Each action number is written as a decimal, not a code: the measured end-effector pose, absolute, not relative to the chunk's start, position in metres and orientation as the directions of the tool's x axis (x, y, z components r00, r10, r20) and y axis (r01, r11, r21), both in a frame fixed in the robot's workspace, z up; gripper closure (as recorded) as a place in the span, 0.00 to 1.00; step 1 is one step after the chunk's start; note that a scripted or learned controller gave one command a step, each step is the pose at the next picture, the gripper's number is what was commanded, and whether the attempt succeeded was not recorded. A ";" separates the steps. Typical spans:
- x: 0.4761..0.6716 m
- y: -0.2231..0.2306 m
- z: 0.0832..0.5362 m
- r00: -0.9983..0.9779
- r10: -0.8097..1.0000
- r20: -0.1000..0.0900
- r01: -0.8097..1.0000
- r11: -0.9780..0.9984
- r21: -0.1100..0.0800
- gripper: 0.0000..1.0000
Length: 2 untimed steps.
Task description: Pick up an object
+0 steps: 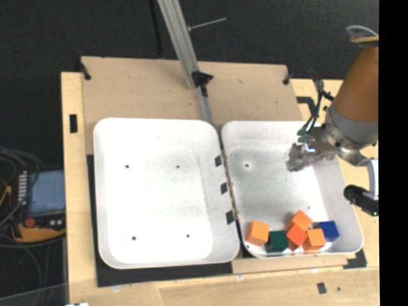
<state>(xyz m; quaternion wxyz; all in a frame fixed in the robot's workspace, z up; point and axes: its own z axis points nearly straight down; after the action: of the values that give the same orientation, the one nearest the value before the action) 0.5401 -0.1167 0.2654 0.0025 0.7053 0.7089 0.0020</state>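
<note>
Several small blocks lie bunched along the near edge of the right bin (255,145): an orange block (258,232), a dark green block (277,240), more orange blocks (298,228) and a blue block (328,229). My gripper (298,159) hangs over the right half of that bin, well behind the blocks and apart from them. Nothing shows between its tips.
The left bin (159,190) sits beside the right one, with a row of small clips along their shared wall. A slanted metal rail (182,37) rises from the back of the bench. Cables and a blue box (44,193) lie off the bench at left.
</note>
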 end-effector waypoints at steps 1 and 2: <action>0.552 -0.070 0.260 -0.005 1.000 -0.001 1.000 0.005 0.002 1.00; 0.578 -0.032 0.261 -0.006 1.000 -0.001 1.000 0.006 0.002 1.00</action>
<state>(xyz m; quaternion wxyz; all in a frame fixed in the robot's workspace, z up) 0.5781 -0.0321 0.2606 0.0011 0.7051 0.7091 0.0006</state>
